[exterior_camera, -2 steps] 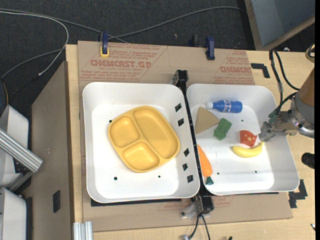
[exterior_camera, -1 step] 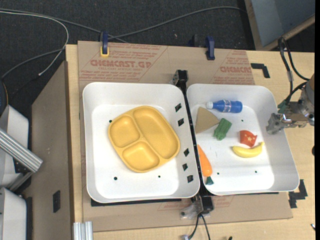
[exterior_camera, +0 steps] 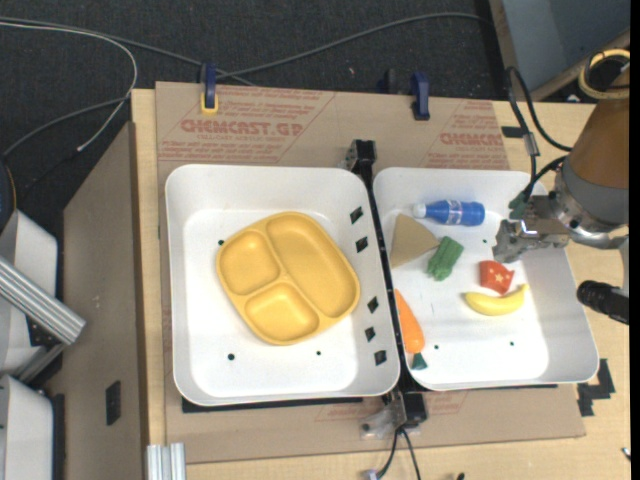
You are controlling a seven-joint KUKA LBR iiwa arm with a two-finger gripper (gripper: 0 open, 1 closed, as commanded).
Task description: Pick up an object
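Observation:
The right bin (exterior_camera: 560, 363) holds a blue and white bottle (exterior_camera: 452, 212), a tan wedge (exterior_camera: 410, 240), a green block (exterior_camera: 445, 257), a red piece (exterior_camera: 496, 275), a yellow banana (exterior_camera: 495, 303) and an orange carrot (exterior_camera: 410, 330). My gripper (exterior_camera: 507, 244) hangs over the right part of this bin, just above the red piece and to the right of the green block. Nothing shows between its fingers. The grey arm with its orange band (exterior_camera: 605, 153) comes in from the right.
A yellow divided plate (exterior_camera: 287, 277) lies in the left bin (exterior_camera: 195, 298). A black divider strip (exterior_camera: 375, 268) runs between the bins. Clamps (exterior_camera: 209, 86) hold the cardboard sheet at the back. Cables cross the dark floor behind.

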